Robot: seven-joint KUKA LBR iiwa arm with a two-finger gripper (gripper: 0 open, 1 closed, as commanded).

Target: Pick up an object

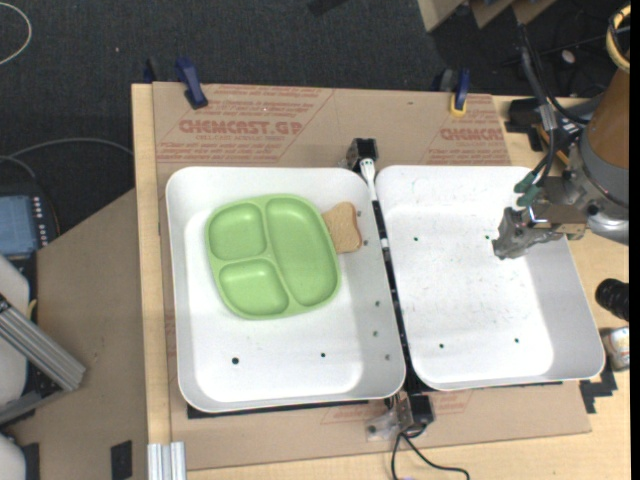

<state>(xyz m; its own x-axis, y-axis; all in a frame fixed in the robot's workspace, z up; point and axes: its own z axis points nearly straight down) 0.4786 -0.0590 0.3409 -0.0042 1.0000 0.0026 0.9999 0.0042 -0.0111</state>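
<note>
Bins sit side by side on my bench. Nearest me, the right bin [470, 318] lies under my claw [510, 243], which hangs over its upper right part; whether it is open or closed I cannot tell. Farther off, the left bin [200, 358] holds a green divided plate [272, 255], with a tan sponge [344, 227] touching its right edge.

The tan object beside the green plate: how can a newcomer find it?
Look in the left white bin. A green divided plate lies there, and the small tan, bread-like piece touches its right edge. It is the only brown thing in the bins.
</note>
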